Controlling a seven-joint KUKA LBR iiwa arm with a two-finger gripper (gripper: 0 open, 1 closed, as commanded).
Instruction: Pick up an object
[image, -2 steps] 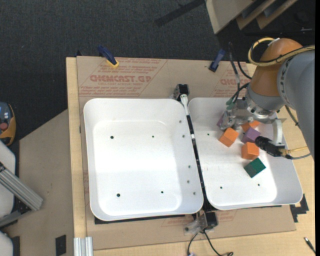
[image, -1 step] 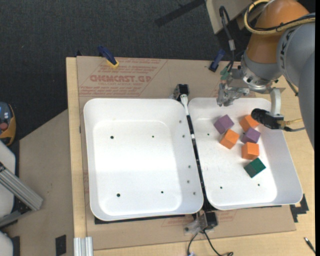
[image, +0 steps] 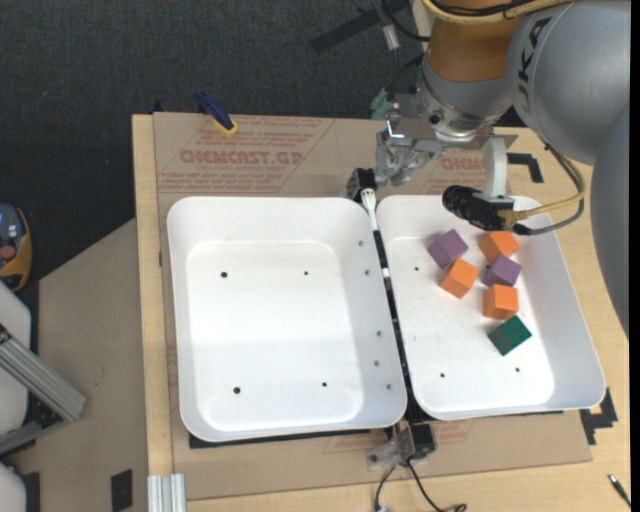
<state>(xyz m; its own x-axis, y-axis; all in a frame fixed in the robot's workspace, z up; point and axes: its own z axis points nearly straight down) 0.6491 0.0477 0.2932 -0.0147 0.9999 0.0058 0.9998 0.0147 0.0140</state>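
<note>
Gripper (image: 398, 160): seen above the far edge of the right bin (image: 560, 385); open or closed cannot be told | Blocks: six are found in the right bin — purple block (image: 447, 247), orange block (image: 459, 278), green block (image: 510, 335) and others | Left bin (image: 190, 330): seen beside it.

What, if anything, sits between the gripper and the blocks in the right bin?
Nothing visible does. The gripper hangs above the right bin's far rim; the purple block and orange block lie nearest, uncovered, with bare bin floor between.
</note>
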